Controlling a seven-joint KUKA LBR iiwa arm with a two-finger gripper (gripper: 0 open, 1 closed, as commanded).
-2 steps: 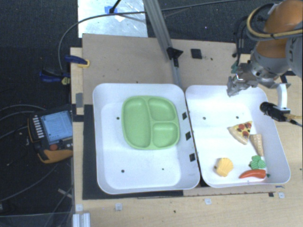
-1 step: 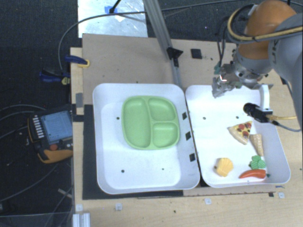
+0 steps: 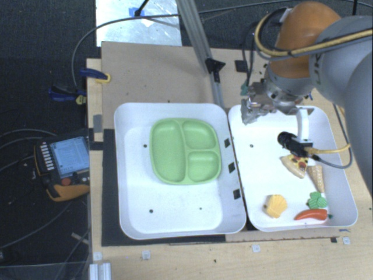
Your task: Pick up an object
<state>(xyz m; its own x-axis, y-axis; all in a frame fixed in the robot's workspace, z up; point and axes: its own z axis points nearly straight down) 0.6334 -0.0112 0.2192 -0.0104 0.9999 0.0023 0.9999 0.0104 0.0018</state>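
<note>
Robotics lab; cabled bench [image 3: 145,69], bins [image 3: 131,214]

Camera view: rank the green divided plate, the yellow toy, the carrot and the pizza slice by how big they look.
1. green divided plate, by far the largest.
2. pizza slice and carrot, too alike to rank: similar length, and the slice is partly covered.
3. yellow toy, compact, slightly smaller.

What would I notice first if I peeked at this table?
Probably the big grey arm with its orange band, reaching in from the right over the right bin. Next, the green plate in the left bin, and small toy foods in the right bin's near corner.
</note>
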